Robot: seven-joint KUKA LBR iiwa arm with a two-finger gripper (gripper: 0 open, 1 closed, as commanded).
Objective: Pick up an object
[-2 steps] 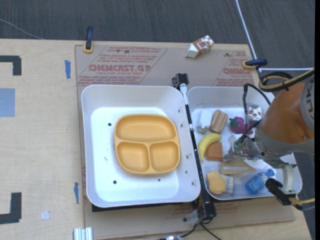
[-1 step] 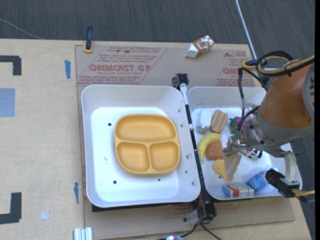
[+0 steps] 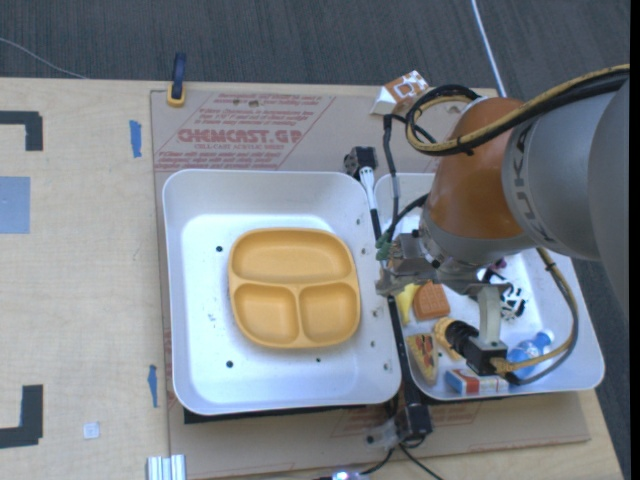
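You have the grey arm with its orange band point(image 3: 480, 183) reaching in from the right and hanging over the right-hand shallow white bin point(image 3: 587, 365); its gripper point(image 3: 398, 264) sits low at that bin's left wall, close to the divide between the two bins; whether it is spread or pressed together you cannot tell from this angle, and nothing can be seen pinched in it. The things you might pick lie in that same bin, just below the gripper: a small yellow piece point(image 3: 405, 298) touching an orange-brown waffle-patterned square point(image 3: 432, 301); nearer the front rim, a flat pizza-coloured piece point(image 3: 424, 354) and a little red, white and blue box point(image 3: 466, 381); further right, a small blue item point(image 3: 528, 349) and a black-and-white one point(image 3: 513, 303) (both too small to name properly). In the left-hand shallow white bin point(image 3: 190, 213) you see a yellow-orange plastic plate with three compartments point(image 3: 295, 286), lying flat near its middle, well apart from the gripper.
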